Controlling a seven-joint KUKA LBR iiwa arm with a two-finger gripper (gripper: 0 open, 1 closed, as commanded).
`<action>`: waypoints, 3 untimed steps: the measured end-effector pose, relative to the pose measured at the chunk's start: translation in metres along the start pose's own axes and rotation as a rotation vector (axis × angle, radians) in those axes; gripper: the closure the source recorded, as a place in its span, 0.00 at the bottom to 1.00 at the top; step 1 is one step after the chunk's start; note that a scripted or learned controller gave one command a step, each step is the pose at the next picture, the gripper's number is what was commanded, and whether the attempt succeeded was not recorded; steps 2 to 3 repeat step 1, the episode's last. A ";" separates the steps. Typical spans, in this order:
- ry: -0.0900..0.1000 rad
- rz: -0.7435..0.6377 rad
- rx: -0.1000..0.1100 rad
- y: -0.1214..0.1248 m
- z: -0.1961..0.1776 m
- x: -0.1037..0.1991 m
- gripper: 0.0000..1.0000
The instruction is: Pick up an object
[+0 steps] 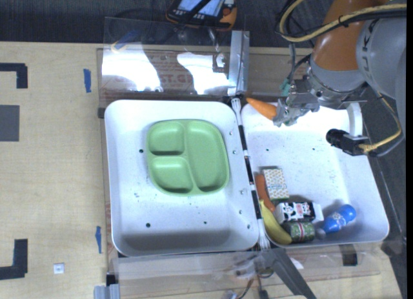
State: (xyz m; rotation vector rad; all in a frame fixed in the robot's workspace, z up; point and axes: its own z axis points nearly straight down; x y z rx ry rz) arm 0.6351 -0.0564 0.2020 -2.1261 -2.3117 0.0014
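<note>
Not yet done, by the look of it: gripper (288, 112) low over the far left corner of the right bin (361, 181), just beside an orange carrot-like object (261, 107) at the rim. Impossible to tell the gripper's state (too small and blurred). Other candidates bunched at the near edge: banana (273, 224), small carton (298, 211), can (301, 230), blue object (338, 219). Green divided tray (188, 156) in the left bin.

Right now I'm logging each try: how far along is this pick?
Done: the hand is down at the right bin's far corner, at the carrot. In hand: nothing visibly lifted; the carrot lies against the bin's rim. Left: grip and raise something. The banana, can, carton and blue toy lie untouched at the near edge.
</note>
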 end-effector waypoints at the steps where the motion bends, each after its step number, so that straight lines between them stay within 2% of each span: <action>1: 0.002 0.074 0.008 0.003 0.019 -0.030 1.00; 3: 0.002 0.074 0.008 0.003 0.019 -0.030 1.00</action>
